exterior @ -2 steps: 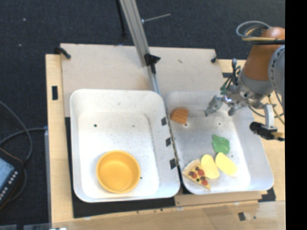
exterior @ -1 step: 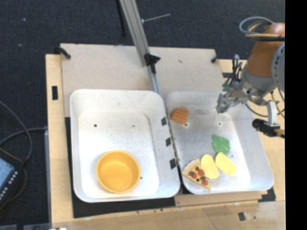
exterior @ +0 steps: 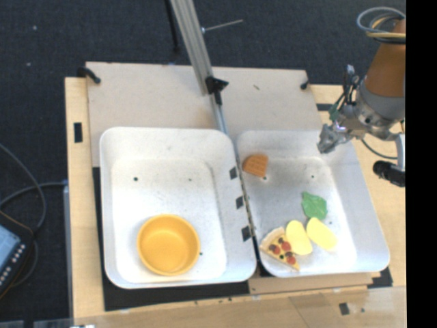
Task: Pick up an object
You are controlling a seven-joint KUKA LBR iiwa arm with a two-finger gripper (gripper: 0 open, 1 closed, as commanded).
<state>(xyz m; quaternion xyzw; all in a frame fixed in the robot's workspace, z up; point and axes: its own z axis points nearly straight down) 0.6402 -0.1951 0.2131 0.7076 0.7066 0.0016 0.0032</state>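
The pincer (exterior: 330,141) hangs over the far right corner of the right bin (exterior: 362,183), right above the rim. From this slant its tips blur into one grey lump, so I cannot tell whether it is spread or pressed together, and nothing is visibly pinched in it.

So what's on offer? In the right bin, a small brown piece like a bread roll (exterior: 255,165) sits near the far left corner, close to the wall shared with the left bin (exterior: 123,156). A green leaf-shaped piece (exterior: 315,204) lies near the middle right. Just nearer the front edge, two yellow pieces (exterior: 311,236) lie side by side, apparently touching, and a toy pizza slice (exterior: 279,247) is tucked against them in the front left corner. Over in the left bin, a yellow bowl (exterior: 168,244) sits alone toward the front.

My read: the step in hand is the approach, with no target yet committed. The green leaf is the nearest candidate, standing apart from its neighbours, though it looks flat and may slip a pinch. The brown roll looks chunkier and stands alone; it seems the safer bet. The yellow cluster risks a nudge into the pizza slice. Best to centre squarely over one isolated piece, then drop straight down with room on both sides.
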